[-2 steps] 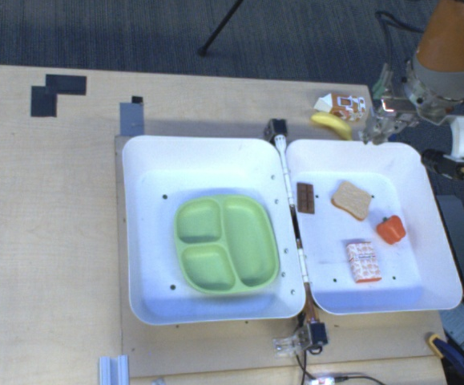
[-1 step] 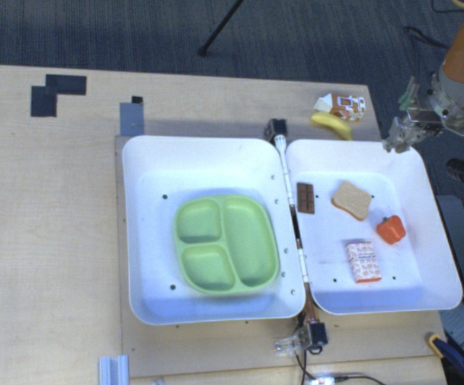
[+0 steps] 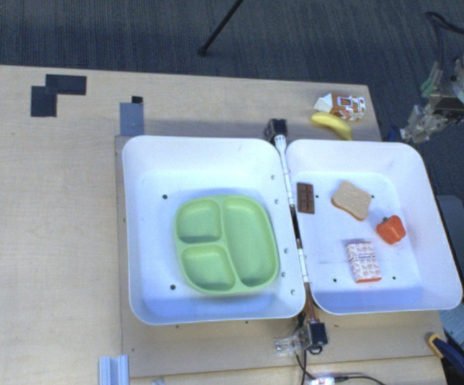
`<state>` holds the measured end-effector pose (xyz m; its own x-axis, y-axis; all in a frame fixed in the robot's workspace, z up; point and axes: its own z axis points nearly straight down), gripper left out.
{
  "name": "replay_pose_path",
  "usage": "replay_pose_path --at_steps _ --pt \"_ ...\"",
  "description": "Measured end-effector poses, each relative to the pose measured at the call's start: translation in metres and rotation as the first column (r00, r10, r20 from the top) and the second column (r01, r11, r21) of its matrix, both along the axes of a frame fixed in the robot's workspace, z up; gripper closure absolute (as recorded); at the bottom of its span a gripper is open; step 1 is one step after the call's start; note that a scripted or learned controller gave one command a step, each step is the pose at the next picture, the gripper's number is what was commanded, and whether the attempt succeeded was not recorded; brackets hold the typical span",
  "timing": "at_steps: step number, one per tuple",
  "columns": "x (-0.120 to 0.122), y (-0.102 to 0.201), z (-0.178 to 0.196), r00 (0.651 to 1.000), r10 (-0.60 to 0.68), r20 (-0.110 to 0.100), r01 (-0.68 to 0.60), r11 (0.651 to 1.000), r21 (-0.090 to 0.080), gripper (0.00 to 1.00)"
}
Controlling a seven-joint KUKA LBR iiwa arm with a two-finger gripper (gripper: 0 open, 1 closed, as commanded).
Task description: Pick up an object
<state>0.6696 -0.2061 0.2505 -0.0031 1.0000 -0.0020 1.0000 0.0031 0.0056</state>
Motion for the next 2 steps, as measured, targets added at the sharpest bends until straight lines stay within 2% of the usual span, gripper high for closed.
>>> replay_pose_path --at_steps 1,2 --pt "-0.061 0.040 0.007 1.000 0.000 -0.003 0.000 1.000 0.002 1.00" --pt "-0.036 0.010 -0.075 1.000 -0.001 -0.005 0.001 1.000 0.002 1.00"
